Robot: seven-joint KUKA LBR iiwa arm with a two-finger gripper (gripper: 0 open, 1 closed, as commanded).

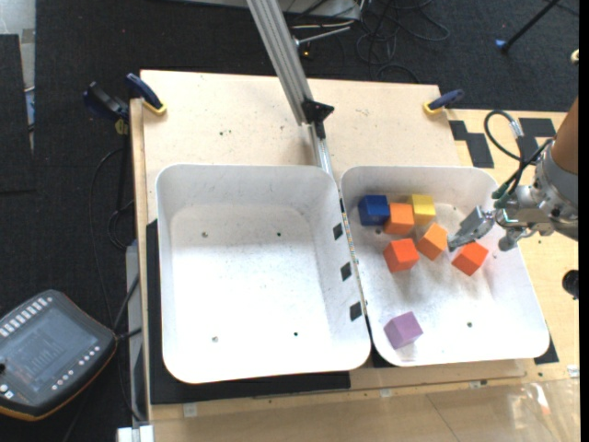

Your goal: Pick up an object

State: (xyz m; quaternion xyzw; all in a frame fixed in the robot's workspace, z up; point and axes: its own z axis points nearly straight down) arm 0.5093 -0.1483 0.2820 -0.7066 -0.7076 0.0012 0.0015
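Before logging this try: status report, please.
Two-finger gripper low in right white bin, nothing visibly held. Orange cube just beneath. Another orange cube crowds alongside.

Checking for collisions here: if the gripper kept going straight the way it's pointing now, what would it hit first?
Probably the orange cube beside the gripper, which points left across the right bin. Height is unclear from above, so it might pass over it.

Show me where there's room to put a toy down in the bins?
The left bin is bare white floor inside its four walls. In the right bin, the front has room around the purple cube. Its back is crowded with cubes, with the gripper over them.
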